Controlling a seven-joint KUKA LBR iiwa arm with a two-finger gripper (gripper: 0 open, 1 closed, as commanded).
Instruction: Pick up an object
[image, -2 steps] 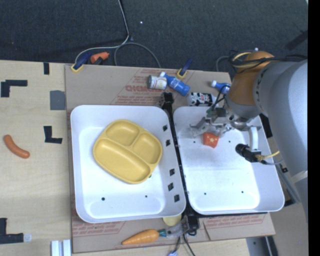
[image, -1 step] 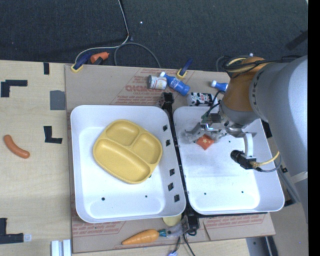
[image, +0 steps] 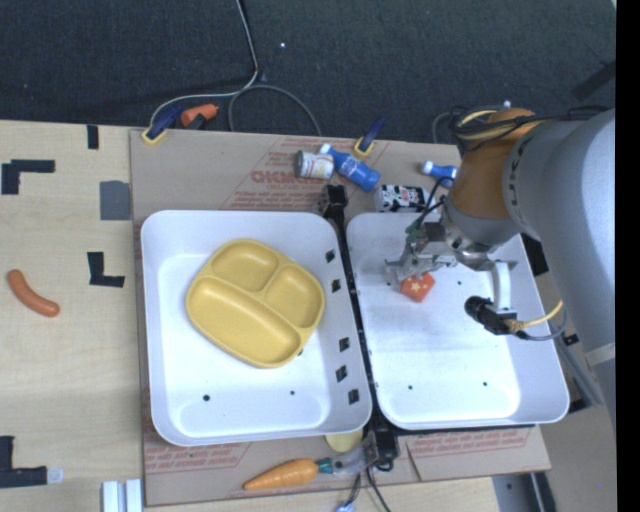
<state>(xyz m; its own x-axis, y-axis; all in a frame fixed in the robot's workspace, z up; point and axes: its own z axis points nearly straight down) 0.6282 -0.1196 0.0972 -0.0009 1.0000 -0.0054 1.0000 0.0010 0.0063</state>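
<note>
The grey two-finger gripper (image: 418, 268) hovers just above a small orange-red plastic block (image: 417, 288) in the right-hand shallow white bin (image: 450, 400); finger state cannot be told; a misaligned descent could nudge the block aside.

Dark carpet (image: 400, 50) beyond wooden bench (image: 60, 400)

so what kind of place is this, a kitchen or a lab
Most likely a robotics lab bench, not a kitchen: two shallow white bins clamped side by side on cardboard, a grey robot arm reaching in, and toy food such as a yellow divided plate and a plastic carrot.
</note>
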